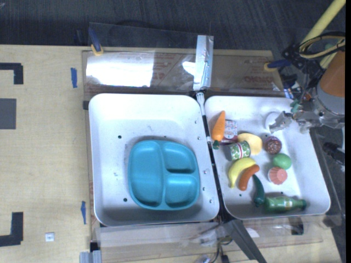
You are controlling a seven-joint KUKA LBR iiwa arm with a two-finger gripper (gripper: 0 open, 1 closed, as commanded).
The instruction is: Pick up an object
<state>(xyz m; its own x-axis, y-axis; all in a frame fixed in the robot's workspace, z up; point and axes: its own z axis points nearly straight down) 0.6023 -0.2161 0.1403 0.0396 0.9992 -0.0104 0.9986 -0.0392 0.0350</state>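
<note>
I see the gripper (278,121) at the right bin's (321,171) far right corner (fingers — I cannot tell); the nearest piece, a dark red ball (273,144), lies just toward the near edge.

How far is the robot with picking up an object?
Nothing looks picked yet. The carrot, banana and green bottle all lie in the right bin. The pincer sits above that bin's upper right part, with no object seen in it. Choosing, grasping and lifting one are left.
</note>
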